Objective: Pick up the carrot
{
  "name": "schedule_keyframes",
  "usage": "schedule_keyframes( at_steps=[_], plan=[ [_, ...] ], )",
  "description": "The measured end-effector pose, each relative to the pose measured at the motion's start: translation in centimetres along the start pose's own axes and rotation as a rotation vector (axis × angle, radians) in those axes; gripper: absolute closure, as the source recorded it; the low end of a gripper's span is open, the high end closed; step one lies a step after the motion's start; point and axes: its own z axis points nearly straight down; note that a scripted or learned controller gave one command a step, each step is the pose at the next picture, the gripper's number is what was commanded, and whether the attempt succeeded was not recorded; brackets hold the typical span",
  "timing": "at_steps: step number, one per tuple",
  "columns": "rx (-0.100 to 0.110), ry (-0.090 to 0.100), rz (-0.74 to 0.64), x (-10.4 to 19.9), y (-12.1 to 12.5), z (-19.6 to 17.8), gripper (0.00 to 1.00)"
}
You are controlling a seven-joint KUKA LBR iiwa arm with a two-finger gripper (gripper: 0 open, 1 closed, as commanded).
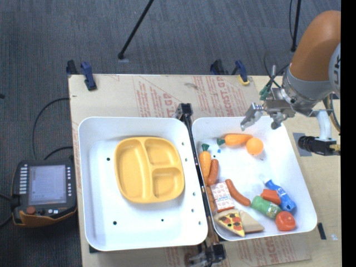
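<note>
The gripper (261,117) is hanging with fingers spread and nothing between them, over the right bin's (297,166) far rim. Just below it a carrot (238,139) is lying beside an orange ball (255,146); bare white floor is opening beyond them. Further left, a second carrot (205,163) is hugging the bin's left wall. The plywood bench (156,90) is stretching away behind.

Left bin (94,149): yellow tray (149,168). Right bin (297,177): carrot (205,163), sausages (238,192), pizza slice (236,223), orange ball (255,146). End effector (262,119) open, hovering above.
</note>
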Motion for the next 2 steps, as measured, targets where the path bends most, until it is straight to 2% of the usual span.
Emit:
schedule_keyframes(
  at_steps=[1,2],
  plan=[
    [0.005,0.001,0.049,-5.3,0.7,12.7,0.0],
    [0.003,0.003,0.282,-7.4,1.5,16.2,0.0]
  ],
)
